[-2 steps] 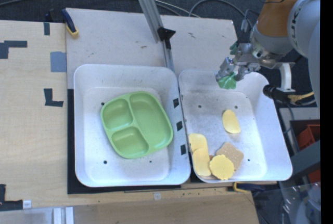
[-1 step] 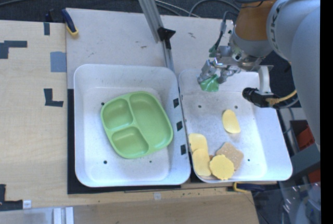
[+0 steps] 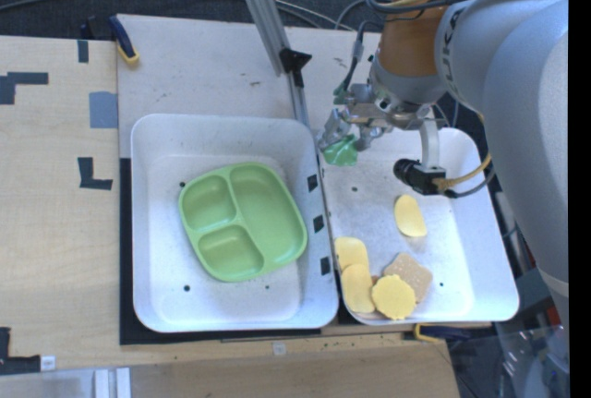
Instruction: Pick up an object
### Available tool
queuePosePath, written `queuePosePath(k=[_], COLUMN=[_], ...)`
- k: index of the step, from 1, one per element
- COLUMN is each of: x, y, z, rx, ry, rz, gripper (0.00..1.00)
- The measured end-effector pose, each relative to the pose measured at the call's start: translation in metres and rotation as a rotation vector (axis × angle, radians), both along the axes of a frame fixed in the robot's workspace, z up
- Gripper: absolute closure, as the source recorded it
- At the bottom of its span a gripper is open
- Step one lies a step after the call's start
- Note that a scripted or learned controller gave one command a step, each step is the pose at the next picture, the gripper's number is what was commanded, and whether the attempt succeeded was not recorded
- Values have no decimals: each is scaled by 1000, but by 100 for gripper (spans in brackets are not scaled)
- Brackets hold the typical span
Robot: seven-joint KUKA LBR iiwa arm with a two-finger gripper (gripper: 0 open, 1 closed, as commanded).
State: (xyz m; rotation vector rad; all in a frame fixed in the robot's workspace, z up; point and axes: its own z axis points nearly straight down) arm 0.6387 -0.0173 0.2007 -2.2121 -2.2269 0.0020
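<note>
Nearest you, the right bin [image 3: 480, 290] holds yellow pieces [image 3: 374, 281] and a tan cracker-like piece [image 3: 413, 272] bunched at its front edge, overlapping so you can't count them cleanly; another yellow piece [image 3: 410, 216] lies apart behind them. The left bin [image 3: 152, 202] holds a green divided plate [image 3: 242, 221]. Farther back, the gripper [image 3: 343, 136] sits over the right bin's far-left corner with a small green object [image 3: 339, 151] pinched between its fingers, its shape hard to make out.

No readable text, label, brand or number appears on anything here.
</note>
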Motion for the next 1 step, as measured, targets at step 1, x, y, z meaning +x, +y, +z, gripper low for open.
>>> queuePosePath(k=[1], x=[-14], y=[59], z=[14], rx=[1], ry=[-1], rz=[1], gripper=[100])
